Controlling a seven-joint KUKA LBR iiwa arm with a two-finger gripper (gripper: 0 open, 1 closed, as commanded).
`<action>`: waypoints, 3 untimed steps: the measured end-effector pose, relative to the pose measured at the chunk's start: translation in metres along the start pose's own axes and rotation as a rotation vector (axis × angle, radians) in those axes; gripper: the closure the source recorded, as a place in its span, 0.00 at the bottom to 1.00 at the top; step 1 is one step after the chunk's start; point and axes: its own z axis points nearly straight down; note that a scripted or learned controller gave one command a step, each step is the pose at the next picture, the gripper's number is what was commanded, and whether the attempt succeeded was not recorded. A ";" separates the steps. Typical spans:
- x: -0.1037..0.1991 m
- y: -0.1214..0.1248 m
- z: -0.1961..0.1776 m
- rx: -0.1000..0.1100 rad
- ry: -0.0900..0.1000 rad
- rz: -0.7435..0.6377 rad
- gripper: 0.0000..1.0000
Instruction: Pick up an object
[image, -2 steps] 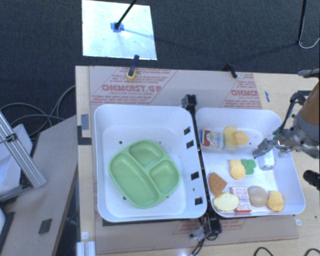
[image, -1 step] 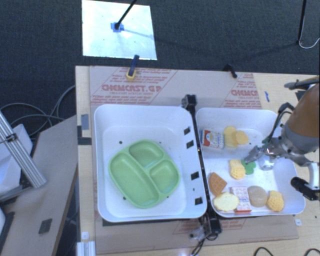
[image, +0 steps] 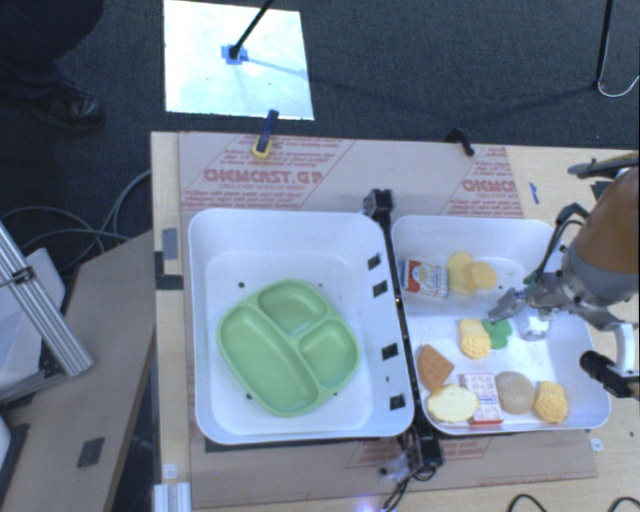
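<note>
The right bin (image: 570, 420) holds several toy foods. A small green piece (image: 498, 333) lies beside a yellow corn cob (image: 475, 338) in the middle of the bin. My gripper (image: 522, 312) hangs low just right of and above the green piece, over the bin's middle right. I see nothing held in it. A white and red carton (image: 425, 278) and two yellow pieces (image: 470, 273) lie at the back. An orange wedge (image: 434, 367), a pale bun (image: 452, 404), a red-white packet (image: 482, 388), a beige disc (image: 515, 392) and a yellow cob (image: 550, 402) lie along the front.
The left bin (image: 230, 240) holds a green divided plate (image: 290, 345). A black divider with clips (image: 392, 320) runs between the bins. The grey arm with its orange band (image: 610, 240) comes in from the right. A yellow and blue clamp (image: 265, 135) sits at the bench's back edge.
</note>
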 end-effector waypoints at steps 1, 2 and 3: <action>-0.004 0.002 -0.010 -0.010 -0.011 0.000 1.00; 0.005 0.008 -0.058 0.015 0.008 -0.006 1.00; 0.004 0.010 -0.111 0.014 0.007 -0.006 1.00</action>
